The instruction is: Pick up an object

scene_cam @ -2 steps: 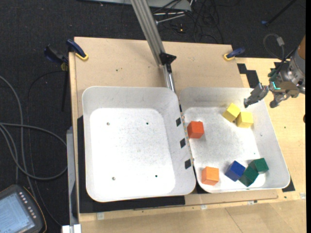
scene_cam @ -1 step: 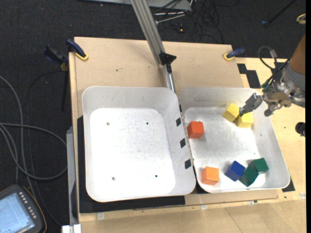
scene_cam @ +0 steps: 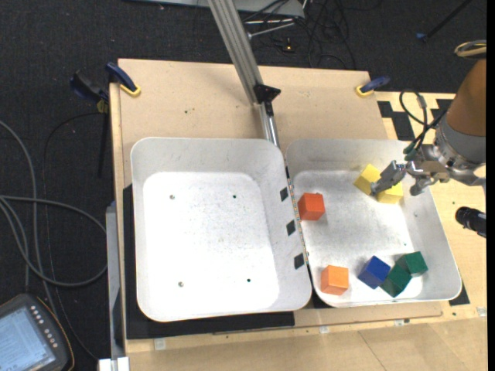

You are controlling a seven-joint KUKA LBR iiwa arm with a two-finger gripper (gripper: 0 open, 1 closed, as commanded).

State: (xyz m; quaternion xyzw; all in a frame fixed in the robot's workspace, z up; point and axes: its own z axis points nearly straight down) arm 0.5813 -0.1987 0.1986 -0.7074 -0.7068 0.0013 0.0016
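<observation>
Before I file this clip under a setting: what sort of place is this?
Most likely a robotics lab: a clamped wooden bench bearing two white bins, loose cables on dark carpet, and a teach pendant at lower left.

blue clamps [scene_cam: 121,78] at bench corners, tablet [scene_cam: 27,338] bottom left

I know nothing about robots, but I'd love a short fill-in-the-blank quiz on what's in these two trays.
1. All the blocks lie in the ____ bin, as the camera sees it.
2. The gripper is beside blocks coloured ____.
3. The blue block sits between an orange block and ____ blocks.
4. The number of orange blocks is ____.

Missing words: right; yellow; green; two
</observation>
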